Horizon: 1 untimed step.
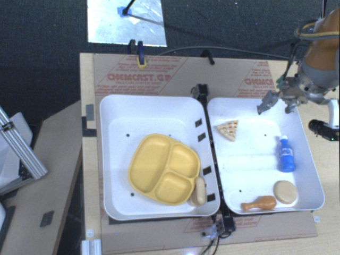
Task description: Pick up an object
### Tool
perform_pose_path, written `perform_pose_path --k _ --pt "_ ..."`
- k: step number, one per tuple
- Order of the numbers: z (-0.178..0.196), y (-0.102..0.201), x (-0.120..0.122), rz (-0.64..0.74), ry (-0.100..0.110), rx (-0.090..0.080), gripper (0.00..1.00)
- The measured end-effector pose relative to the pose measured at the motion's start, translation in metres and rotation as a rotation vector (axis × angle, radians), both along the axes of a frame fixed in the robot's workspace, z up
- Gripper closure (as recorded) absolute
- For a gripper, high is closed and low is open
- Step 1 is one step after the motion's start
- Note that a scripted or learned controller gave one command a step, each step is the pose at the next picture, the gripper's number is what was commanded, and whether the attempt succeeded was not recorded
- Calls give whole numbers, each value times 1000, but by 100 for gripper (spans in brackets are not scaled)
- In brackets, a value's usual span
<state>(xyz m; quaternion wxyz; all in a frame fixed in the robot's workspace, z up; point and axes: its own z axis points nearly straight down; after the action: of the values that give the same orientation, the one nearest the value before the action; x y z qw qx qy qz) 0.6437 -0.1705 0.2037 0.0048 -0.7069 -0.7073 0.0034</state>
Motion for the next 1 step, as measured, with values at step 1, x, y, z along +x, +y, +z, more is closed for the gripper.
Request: perform_pose_path --k 1 --pt "9 1 3 3 -13 -2 0"
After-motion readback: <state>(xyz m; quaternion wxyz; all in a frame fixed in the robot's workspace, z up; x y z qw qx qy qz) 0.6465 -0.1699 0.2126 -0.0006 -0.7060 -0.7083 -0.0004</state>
